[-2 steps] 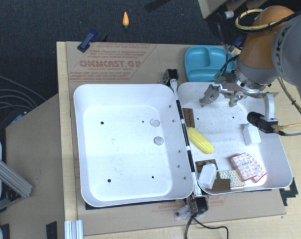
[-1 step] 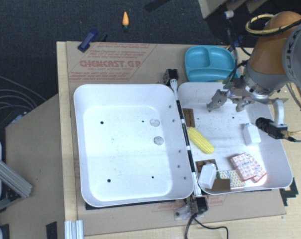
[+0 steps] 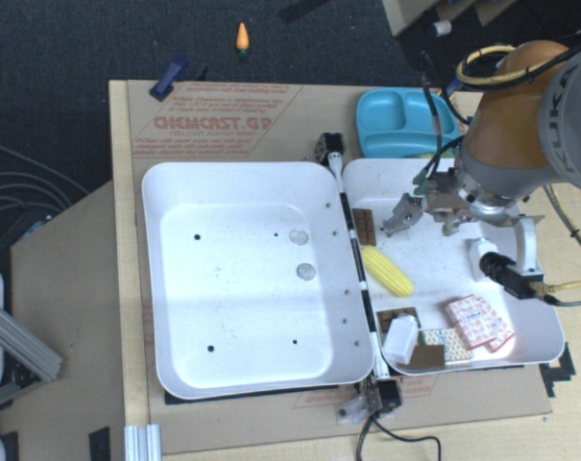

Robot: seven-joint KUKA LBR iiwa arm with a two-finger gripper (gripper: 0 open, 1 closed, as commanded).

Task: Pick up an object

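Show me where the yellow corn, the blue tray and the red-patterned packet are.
yellow corn (image 3: 387, 271), camera view, middle of the cob
blue tray (image 3: 398, 123), camera view, its left compartment
red-patterned packet (image 3: 477, 322), camera view, centre of its top face

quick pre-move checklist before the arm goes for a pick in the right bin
1. Gripper above the right bin: ok.
2. Nothing between the fingers: ok, they look spread and bare.
3. Target within view: ok, yellow corn cob lies below-left of the gripper, apart from it.
4. Corn free of neighbours: ok, bare floor around it.
5. Patterned packet and small boxes crowd the near corner: not ok for a clean grasp.
6. Gripper height over the floor: cannot tell.
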